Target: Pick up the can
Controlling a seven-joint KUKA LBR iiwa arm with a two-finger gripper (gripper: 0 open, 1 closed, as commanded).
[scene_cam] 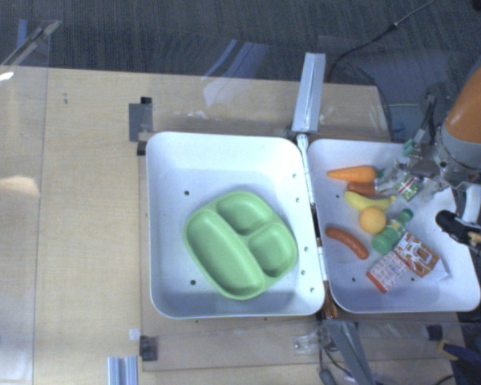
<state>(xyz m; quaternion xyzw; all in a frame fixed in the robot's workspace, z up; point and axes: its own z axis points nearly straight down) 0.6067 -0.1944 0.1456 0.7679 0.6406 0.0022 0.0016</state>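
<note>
Can: one item, small, silvery with a green and red label, apparently lying on its side at the far side of the right bin, though blur left its outline uncertain. Neighbours: carrot just to its left, banana and orange near on the side toward the camera, green bottle beyond those, carton and sausage further toward the near wall. Gripper: positioned directly over or against the can, at the end of the arm reaching in from the right; whether it was wide, narrow or closed on anything could not be told, and no hold was confirmed. Handling, by judgement: light, stiff, thin-walled metal with a smooth, slippery skin; likely to roll if nudged while on its side, and to dent under hard pressure. Recommended hold: across the round body at mid-length, squarely on opposite sides, with moderate force, keeping clear of the carrot and banana crowding it. Other stock: left bin held a green divided plate; both bins sat on the counter.
</note>
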